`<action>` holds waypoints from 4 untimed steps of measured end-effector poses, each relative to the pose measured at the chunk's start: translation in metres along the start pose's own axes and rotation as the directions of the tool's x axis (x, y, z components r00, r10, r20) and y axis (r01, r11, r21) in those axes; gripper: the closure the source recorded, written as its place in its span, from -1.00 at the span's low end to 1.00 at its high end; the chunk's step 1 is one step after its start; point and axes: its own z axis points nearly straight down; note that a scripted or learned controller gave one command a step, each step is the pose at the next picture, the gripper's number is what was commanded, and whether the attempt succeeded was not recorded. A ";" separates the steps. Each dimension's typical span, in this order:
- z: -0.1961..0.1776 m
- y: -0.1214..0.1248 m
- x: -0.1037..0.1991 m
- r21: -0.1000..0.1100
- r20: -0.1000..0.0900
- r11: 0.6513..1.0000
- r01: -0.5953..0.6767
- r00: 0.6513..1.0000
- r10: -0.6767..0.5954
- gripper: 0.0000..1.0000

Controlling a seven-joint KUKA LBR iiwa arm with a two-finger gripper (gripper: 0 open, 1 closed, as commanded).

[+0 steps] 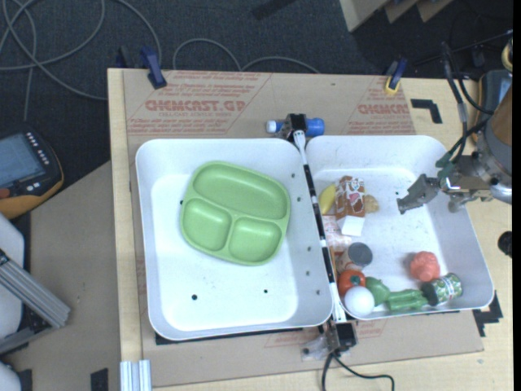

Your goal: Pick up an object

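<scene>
Seen from above at a slant, the tabletop (244,96) carries two shallow white bins side by side, with blue clamps at its far edge. The left bin (163,300) holds a green divided plate (234,213), three compartments, lying toward the bin's far half and slightly turned.

The right bin (468,251) holds the loose things. Against its left wall, near the divider, lies a yellow piece like a banana (327,199), touching a snack packet with red and white print (352,195). Just below the packet is a small white block (352,227), and nearer the front a dark grey round disc (360,255). At the bin's front left corner a red tomato-like piece (350,281) sits against a white ball (359,300). A green bottle-like object (403,298) stretches along the front edge from there, ending beside a green can with a label (444,287). A reddish-orange lump (423,265) lies just behind the can, apart from the other things.

The arm enters from the right edge. Its pincer (417,195) hangs over the right bin's far right part, above bare floor, well apart from the packet and from the reddish lump. Its dark fingers look spread and nothing lies between them.
</scene>
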 end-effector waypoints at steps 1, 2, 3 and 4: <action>0.061 -0.020 -0.053 0.001 0.000 1.000 -0.002 1.000 0.002 -1.00; 0.193 -0.019 -0.088 0.000 0.000 1.000 -0.001 1.000 0.001 -1.00; 0.034 0.006 -0.071 -0.002 0.001 1.000 0.000 1.000 0.000 -1.00; 0.179 -0.020 -0.077 0.003 -0.001 1.000 -0.002 1.000 0.002 -1.00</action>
